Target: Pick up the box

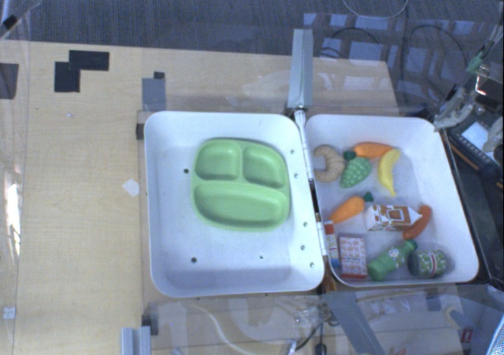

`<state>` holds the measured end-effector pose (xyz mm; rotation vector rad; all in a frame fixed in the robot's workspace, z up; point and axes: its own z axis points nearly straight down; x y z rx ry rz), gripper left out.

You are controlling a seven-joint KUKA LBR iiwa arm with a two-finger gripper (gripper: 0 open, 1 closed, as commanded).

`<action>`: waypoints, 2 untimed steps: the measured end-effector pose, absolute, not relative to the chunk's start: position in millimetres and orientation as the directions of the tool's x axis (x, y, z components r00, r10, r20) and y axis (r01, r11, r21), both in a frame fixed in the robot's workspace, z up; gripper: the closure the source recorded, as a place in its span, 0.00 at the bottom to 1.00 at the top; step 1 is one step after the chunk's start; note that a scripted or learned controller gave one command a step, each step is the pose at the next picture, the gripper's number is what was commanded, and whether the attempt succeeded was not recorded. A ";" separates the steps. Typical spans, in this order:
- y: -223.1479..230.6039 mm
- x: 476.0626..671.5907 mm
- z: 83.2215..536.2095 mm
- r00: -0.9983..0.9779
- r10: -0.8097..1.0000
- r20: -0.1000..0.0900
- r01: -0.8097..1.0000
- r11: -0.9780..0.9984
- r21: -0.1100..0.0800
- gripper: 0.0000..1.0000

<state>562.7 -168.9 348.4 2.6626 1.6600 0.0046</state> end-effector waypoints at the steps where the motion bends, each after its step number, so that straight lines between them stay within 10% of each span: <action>1: -182.3 540.0 202.9 0.531 0.847 0.000 0.847 -0.531 0.001 0.00; 2: -180.6 516.1 96.7 0.590 0.807 0.004 0.807 -0.590 0.007 0.00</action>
